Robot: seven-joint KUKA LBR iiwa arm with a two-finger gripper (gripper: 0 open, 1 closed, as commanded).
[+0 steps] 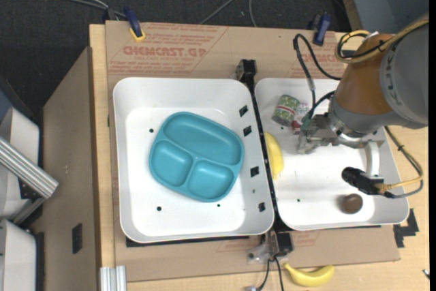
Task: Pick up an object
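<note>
The right bin (320,211) holds a yellow banana-shaped object (274,152) against its left wall. A crumpled green and white packet (287,108) lies near its far edge, and a small brown round object (351,202) sits near its front right. My gripper (308,138) hangs low over the middle of this bin, just right of the yellow object and just below the packet. The view from above hides its tips behind the wrist. I see nothing held in it.
The left bin (133,208) carries a blue divided plate (196,155). A black divider with clips (257,146) runs between the bins. Another yellow banana (310,274) lies on the bench in front of the right bin. Cables trail from the wrist over the right bin.
</note>
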